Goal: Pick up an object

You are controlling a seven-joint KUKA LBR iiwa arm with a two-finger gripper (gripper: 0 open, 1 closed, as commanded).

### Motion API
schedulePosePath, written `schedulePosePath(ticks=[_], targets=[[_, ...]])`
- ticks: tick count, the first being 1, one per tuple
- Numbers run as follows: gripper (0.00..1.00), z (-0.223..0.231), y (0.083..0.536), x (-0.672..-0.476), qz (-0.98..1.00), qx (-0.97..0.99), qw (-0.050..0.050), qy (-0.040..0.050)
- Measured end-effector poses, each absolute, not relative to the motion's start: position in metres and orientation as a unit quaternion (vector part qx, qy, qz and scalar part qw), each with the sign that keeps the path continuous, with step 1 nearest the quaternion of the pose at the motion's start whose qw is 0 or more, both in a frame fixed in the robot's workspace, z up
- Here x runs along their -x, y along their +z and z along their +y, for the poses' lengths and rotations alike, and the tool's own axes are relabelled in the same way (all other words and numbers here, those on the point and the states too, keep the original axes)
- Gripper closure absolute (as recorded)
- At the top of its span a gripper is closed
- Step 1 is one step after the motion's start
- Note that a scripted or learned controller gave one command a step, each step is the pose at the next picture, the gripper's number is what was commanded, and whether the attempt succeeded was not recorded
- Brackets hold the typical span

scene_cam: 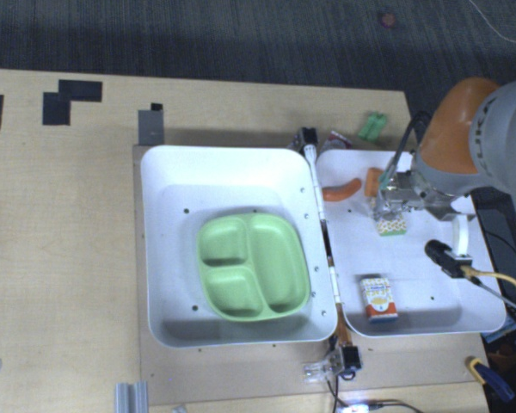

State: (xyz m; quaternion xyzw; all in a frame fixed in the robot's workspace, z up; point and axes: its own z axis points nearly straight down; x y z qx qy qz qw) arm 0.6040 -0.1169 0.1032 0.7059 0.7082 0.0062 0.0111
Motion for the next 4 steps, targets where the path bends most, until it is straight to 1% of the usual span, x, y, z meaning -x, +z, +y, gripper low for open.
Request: schedulePosePath(ticks=[1,2,3,4], targets=[[1.0,-0.062,0.233,-0.652,0.709,-0.705,0.003,0.0032],[0.0,-0.063,0.231,-0.652,0.709,-0.705,0.001,0.0014],[0.0,-0.123,0.141,-0.623,0.708,-0.707,0.0,-0.0005],[0.0,-0.114,0.091,-0.66,0.709,-0.705,0.006,0.0031]])
